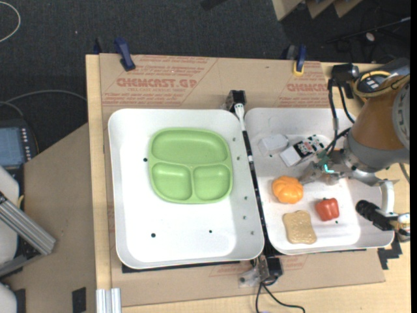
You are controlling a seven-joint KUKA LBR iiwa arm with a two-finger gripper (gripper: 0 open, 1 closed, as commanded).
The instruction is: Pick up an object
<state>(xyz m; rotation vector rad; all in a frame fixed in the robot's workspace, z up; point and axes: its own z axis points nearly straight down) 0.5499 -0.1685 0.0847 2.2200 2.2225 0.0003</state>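
In the right bin (345, 124) lie an orange pumpkin-shaped toy (287, 189), a red pepper toy (328, 208) and a tan cracker-like piece (300, 227). My gripper (282, 149) hangs over the bin's back left part, above and a little behind the pumpkin. It is open, with nothing between its fingers. The grey arm with its orange band (378, 126) reaches in from the right. The pumpkin sits apart from the gripper, just in front of it.
The left bin (130, 227) holds a green divided plate (190, 164). A black divider (251, 175) runs between the two bins. Cables (339, 96) trail behind the arm at the back right, and a black fitting (371, 212) sits at the right bin's front right.
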